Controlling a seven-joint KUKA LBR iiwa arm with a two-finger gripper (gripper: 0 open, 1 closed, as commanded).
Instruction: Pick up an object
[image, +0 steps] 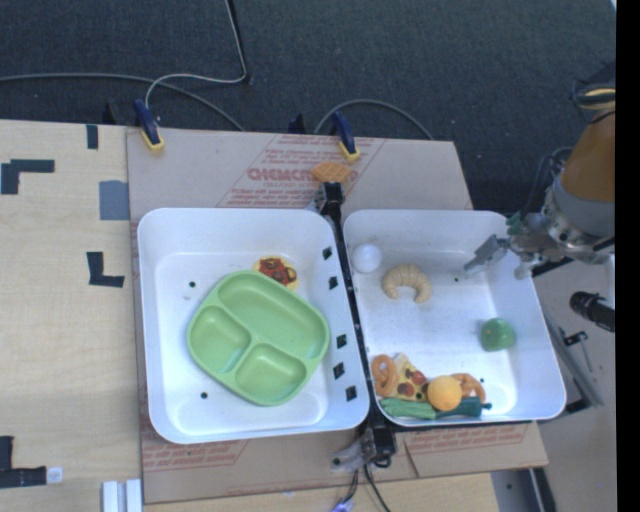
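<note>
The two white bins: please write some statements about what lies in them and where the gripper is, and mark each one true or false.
1. The green divided plate lies in the left bin. True.
2. The croissant lies on the green divided plate. False: it lies on the floor of the right bin, apart from the plate.
3. The gripper is at the right bin's far right corner. True.
4. The gripper holds the green ball. False: the ball rests on the bin floor, apart from the gripper.
5. A white ball lies in the right bin near the divider. True.

One fixed overhead cam, slanted down on both bins (150, 300)
</note>
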